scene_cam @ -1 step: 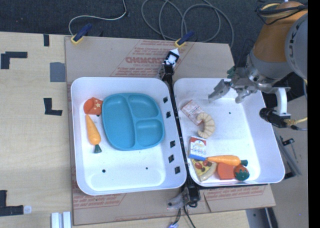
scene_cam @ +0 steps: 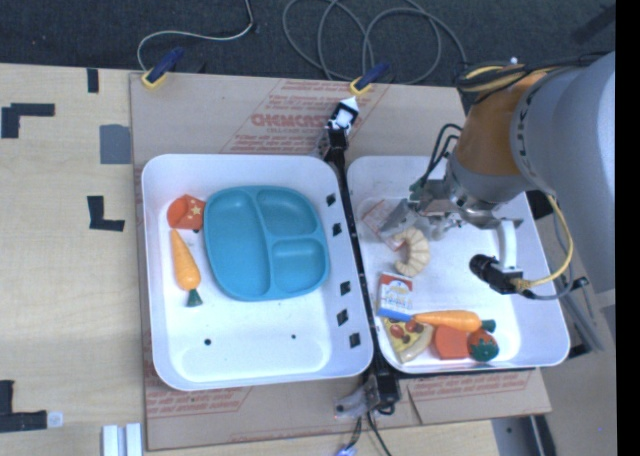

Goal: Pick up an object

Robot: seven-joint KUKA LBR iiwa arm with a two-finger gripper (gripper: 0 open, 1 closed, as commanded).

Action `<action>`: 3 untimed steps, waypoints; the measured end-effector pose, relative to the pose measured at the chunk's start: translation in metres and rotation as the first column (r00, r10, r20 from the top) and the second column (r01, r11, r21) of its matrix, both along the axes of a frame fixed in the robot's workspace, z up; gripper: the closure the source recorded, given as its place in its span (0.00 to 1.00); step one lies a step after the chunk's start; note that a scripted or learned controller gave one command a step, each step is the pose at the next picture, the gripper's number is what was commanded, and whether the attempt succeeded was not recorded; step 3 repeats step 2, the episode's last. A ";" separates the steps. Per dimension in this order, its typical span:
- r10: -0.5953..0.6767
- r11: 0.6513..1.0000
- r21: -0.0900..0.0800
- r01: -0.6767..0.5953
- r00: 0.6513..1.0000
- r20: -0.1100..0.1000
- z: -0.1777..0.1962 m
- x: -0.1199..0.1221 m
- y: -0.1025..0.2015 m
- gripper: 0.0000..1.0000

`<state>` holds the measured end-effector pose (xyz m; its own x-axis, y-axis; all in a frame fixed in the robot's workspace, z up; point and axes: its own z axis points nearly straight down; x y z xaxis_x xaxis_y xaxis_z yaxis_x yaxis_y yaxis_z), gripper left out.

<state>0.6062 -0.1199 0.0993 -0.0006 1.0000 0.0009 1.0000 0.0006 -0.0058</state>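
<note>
Arm (scene_cam: 545,144) reaches in from right, grey body with orange band, bent down over right bin (scene_cam: 540,344). Gripper (scene_cam: 408,222) low at bin's upper left part, just above croissant (scene_cam: 412,252); fingers apart, nothing between them. Croissant lies curved, long axis near vertical in view, ends toward bin divider. Below it: small carton (scene_cam: 395,294), carrot (scene_cam: 448,321) lying crosswise, pizza slice (scene_cam: 405,341). Left bin (scene_cam: 240,354) carries blue divided plate (scene_cam: 266,242), second carrot (scene_cam: 185,262) pointing up.
</note>
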 end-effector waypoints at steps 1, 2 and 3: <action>0.000 1.000 -0.004 0.000 1.000 0.007 -0.014 -0.002 0.006 0.00; 0.000 1.000 -0.003 0.000 1.000 0.008 -0.004 -0.002 0.006 1.00; 0.000 1.000 -0.003 0.000 1.000 0.008 -0.004 -0.002 0.006 1.00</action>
